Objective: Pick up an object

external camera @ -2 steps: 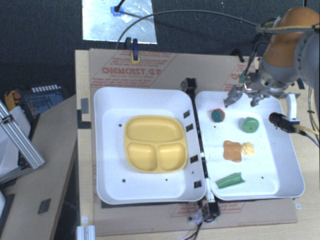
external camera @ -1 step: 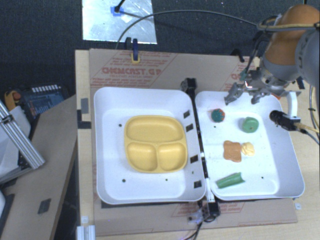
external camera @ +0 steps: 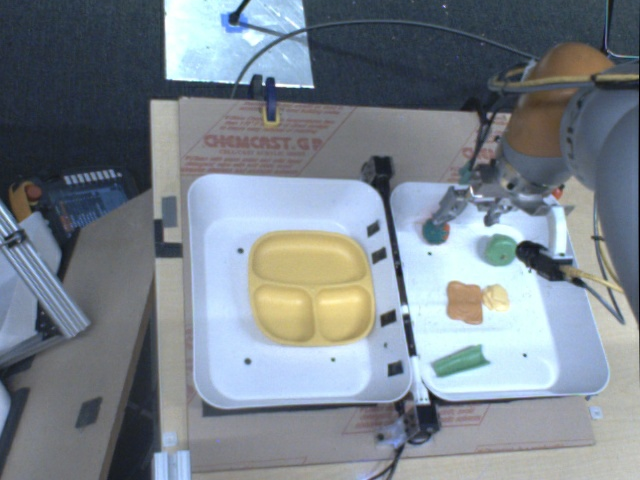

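Arm [external camera: 560, 118] bent low over right bin [external camera: 570, 328]; gripper [external camera: 470, 206] grip unclear, beside teal ball [external camera: 435, 232]

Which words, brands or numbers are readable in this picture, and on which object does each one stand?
"CHEMCAST G P", red print, last letters uncertain: on the brown board under the two white bins.
More faint red print on the board near the arm: too blurred to read.
Device with buttons at far left: markings too small to read.
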Motion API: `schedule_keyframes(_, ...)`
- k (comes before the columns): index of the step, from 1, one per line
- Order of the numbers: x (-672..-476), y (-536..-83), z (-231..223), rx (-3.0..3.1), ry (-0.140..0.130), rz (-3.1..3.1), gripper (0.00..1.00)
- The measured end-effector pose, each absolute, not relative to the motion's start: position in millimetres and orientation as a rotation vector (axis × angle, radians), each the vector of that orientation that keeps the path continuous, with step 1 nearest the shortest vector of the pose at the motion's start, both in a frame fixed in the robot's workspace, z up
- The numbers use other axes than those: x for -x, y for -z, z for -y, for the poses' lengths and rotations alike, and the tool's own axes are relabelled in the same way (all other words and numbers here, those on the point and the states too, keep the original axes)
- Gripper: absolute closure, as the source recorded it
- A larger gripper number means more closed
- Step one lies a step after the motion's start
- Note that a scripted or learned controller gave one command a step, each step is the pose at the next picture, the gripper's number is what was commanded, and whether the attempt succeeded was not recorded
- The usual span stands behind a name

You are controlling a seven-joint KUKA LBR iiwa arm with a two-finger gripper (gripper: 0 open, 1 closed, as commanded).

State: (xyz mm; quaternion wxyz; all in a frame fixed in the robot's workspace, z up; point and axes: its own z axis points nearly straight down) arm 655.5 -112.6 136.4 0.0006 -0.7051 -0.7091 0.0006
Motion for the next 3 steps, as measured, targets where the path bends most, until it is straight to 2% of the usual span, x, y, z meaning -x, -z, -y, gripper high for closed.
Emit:
schedule_keyframes(1, -655.3, -84, 112, 2.214, -0.002, 2.227, 0.00)
schedule_keyframes(2, -657.2, -99, 112, 2.216, 0.004, 2.233, 1.00)
schedule_keyframes(3, -660.4, -142, 112, 2.219, 0.005, 2.230, 1.00)
